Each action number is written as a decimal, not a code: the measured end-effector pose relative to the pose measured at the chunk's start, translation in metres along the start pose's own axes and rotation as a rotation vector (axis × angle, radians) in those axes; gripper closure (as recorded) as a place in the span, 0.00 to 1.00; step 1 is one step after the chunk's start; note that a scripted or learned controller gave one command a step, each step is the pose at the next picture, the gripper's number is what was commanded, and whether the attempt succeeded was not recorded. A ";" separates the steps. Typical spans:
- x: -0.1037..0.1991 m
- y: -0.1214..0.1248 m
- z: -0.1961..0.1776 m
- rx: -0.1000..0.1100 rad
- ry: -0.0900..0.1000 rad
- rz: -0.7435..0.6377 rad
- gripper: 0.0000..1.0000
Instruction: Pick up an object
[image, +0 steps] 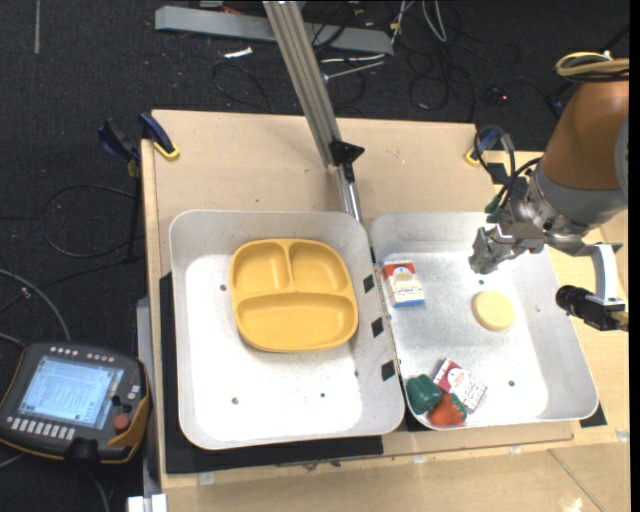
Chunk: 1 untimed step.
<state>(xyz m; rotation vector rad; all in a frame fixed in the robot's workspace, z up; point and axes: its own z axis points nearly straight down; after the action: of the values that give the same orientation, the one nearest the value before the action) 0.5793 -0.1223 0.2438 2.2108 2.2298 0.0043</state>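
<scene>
Reaching in from the right, the grey arm with its orange band hangs its pincer above the upper part of the right bin; whether the pincer is wide or narrow cannot be told from this slant, and nothing shows in its grip; just below it, apart from it, lies a round pale-yellow piece, flat and smooth like a biscuit, resting on the bin floor; to the left, near the divide between the 2 bins, sits a small carton with a red top and blue-and-white front, lying flat; at the bin's lower edge a cluster gathers: a green item, a red item touching it, and a red-and-white packet just beside both; the left bin carries a yellow tray with 3 compartments, set upright on its base; both bins rest on the tan desk; a handheld pendant with a lit screen lies on the floor at lower left.
</scene>
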 end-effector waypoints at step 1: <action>0.048 0.020 -0.007 0.000 0.000 0.000 1.00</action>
<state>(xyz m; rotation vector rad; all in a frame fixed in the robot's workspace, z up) 0.5993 -0.0745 0.2509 2.2112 2.2293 0.0050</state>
